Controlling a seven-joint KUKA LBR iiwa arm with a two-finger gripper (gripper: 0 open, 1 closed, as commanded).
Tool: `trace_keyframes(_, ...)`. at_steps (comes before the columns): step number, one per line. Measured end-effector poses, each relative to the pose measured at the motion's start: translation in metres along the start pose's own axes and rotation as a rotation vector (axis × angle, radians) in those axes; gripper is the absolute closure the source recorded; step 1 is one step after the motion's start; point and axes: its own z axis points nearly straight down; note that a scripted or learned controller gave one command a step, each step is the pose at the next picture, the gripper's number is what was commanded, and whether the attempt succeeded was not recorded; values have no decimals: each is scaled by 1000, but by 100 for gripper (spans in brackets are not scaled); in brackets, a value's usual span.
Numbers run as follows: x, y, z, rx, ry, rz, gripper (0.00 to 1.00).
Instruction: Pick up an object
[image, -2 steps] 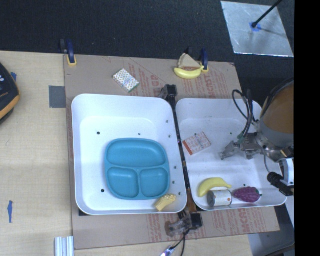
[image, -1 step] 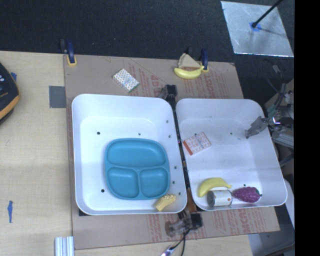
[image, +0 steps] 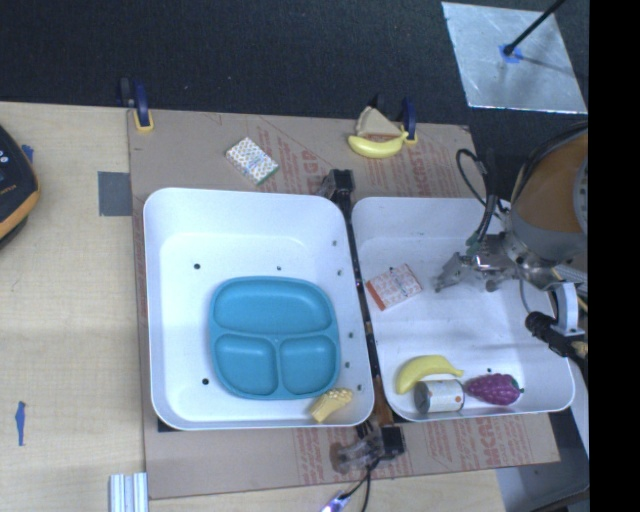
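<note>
Now: reach step | gripper low in right bin, near its top edge, jaws spread, holding nothing | next: go to card & pinch.

One cam, fixed overhead, looking down at a slant. Both white bins fit in frame w/ bench margin round them: left bin, right bin. Arm enters from the view's right.

A yellow banana toy and a patterned packet lie on the cardboard behind the bins.
</note>
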Motion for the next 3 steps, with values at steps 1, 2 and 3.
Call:
trace_keyframes(1, -30, -113, -74, -3, -1, 2, 0)
trace_keyframes(2, 8, -113, -85, 0, 0, -1, 0)
trace_keyframes(3, 3, -47, 9, -1, -2, 0, 0)
